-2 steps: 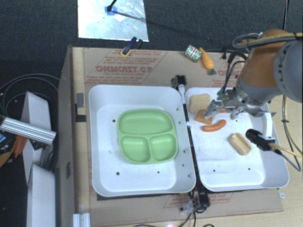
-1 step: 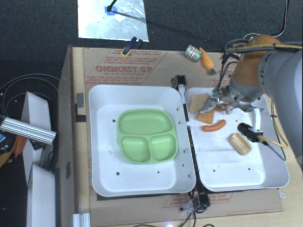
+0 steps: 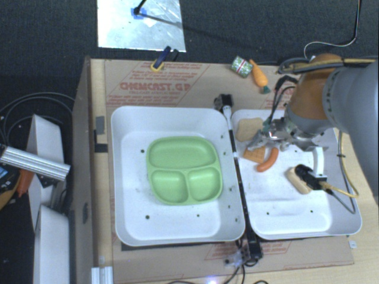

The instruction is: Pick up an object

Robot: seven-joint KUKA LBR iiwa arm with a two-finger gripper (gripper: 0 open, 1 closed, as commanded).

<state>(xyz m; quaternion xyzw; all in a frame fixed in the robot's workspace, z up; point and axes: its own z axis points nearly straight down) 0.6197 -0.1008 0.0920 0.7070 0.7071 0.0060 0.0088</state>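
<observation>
Robot arm reaches into right-hand bin (image 3: 331,218) of toy food.
Camera view: the gripper (image 3: 265,139) hangs low over an orange sausage (image 3: 267,160) and orange wedge (image 3: 254,154); whether it is gripping cannot be told. A green divided plate (image 3: 183,169) fills the left bin (image 3: 127,176).

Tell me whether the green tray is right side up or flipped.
Right side up: the green tray lies flat in the left bin, its three compartments open upward.
</observation>
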